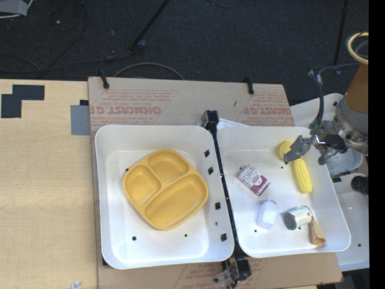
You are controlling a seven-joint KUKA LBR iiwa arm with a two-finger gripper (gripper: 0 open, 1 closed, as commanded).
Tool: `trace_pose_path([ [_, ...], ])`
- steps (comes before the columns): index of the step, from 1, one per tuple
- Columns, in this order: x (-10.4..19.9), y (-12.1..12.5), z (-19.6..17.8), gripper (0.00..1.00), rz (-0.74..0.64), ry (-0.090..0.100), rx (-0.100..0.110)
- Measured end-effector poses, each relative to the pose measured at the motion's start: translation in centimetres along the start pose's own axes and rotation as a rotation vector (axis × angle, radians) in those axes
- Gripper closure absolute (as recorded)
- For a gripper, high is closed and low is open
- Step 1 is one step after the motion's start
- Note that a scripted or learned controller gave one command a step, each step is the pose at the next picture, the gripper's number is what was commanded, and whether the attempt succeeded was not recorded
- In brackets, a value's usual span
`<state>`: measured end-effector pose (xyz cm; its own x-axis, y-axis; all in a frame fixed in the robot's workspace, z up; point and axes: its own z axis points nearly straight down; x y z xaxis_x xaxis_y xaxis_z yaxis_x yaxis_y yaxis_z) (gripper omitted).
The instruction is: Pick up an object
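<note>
Bread piece [316, 233] x1, corn [302, 174] x1, pincer [311, 149] open above corn.

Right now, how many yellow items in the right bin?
2. A corn cob lies lengthwise near the bin's right wall; a smaller yellow piece sits at its upper end, partly behind the gripper, so more could be hidden there.

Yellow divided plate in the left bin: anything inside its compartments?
The yellow plate lies in the left bin; all three compartments show bare. Whatever is beneath the plate is covered.
</note>
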<state>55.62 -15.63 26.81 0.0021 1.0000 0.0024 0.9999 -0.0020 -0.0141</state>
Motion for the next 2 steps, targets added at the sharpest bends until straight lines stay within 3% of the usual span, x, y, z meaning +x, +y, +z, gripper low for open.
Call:
trace_pose_path([
  [1, 0.0, 0.2, -0.7, 0.0, -0.002, -0.002, -0.011],
  [2, 0.5, 0.2, 3.7, 0.0, -0.002, -0.001, -0.007],
])
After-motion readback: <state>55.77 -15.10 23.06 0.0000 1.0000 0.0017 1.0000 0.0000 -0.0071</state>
